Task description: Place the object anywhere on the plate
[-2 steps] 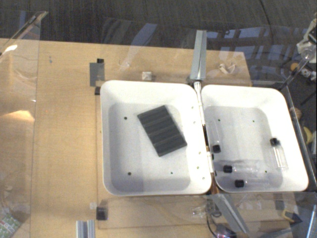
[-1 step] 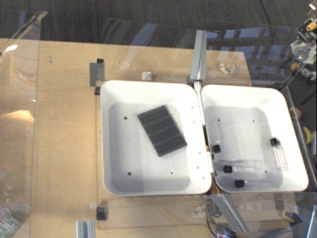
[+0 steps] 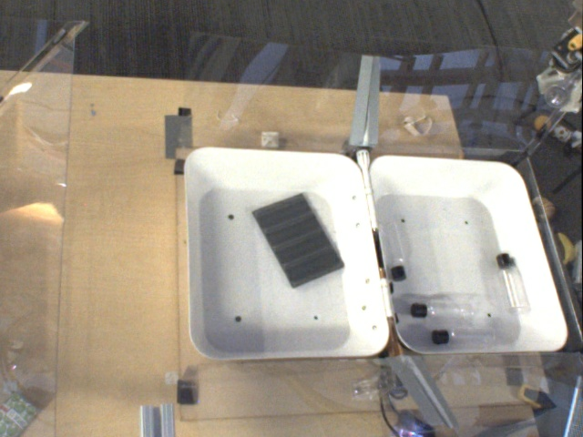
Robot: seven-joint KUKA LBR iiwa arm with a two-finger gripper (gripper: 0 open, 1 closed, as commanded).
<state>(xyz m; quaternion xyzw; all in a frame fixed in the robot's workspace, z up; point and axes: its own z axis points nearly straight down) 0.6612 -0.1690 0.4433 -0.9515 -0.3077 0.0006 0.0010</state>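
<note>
Just a dark ribbed plate (image 3: 298,239), unlabelled, in the left bin (image 3: 205,244).

Two bins side by side on the bench

The left bin (image 3: 196,271) holds a ridged plate (image 3: 298,239), lying flat and askew near the bin's middle, towards its far right corner. In the right bin (image 3: 537,244), one capped tube (image 3: 511,280) lies along the right wall; more tubes (image 3: 437,310) lie along the near edge, towards the near left corner.

Single fixed camera above bench (image 3: 100,244) — looks down aslant, both bins in frame.
</note>
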